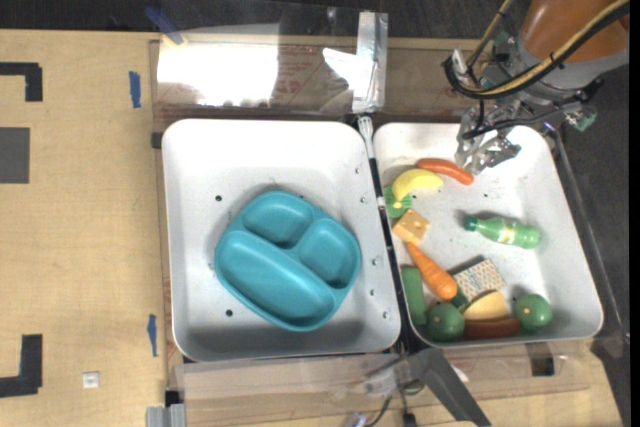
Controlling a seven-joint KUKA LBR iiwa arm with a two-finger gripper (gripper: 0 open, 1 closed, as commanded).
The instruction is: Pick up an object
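The fingers (487,150) hang over the far corner of the right bin (578,245). How far they are open cannot be told at this resolution, and no object is seen between them. The candidate objects all lie in this bin. The red sausage (445,171) is nearest, just beside the fingers on the side towards the left bin (180,215). The banana (415,183) touches it a little further that way. The green bottle (503,232) lies apart on bare floor, nearer the camera than the fingers. The carrot (432,272) and a packed cluster of toy food sit well beyond it at the near wall.

Probable faults from this position:
- A straight descent meets bare bin floor, because nothing lies directly under the fingers. The close then takes nothing.
- A reach for the red sausage risks striking the banana, because the two touch. One finger may land on top of either and push both away.
- The sausage and the bottle are both round and smooth, so a grip off their middle is likely to squeeze them out sideways.
- The bin wall stands close behind the fingers, so a tilted approach may snag it.

The blue plate (288,258) in the left bin is well apart and not at risk.
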